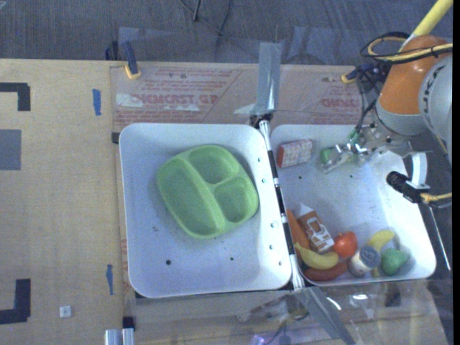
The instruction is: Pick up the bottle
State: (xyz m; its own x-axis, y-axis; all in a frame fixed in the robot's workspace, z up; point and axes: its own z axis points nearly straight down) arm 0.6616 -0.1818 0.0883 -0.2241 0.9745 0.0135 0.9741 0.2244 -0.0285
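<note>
A small clear bottle (332, 157) with a green cap end lies on its side near the back of the right bin (424, 228). My gripper (359, 149) hangs low right at the bottle's right end, under the grey wrist with the orange band. From this angle I cannot tell whether it touches the bottle or grips it. The bottle rests on the bin floor.
A red-and-white box (295, 152) lies just left of the bottle. At the right bin's front sit an orange carton (313, 229), a banana (320, 258), a tomato (346, 244), a can (365, 259) and a green fruit (394, 261). The left bin (144, 264) holds a green divided plate (208, 190).
</note>
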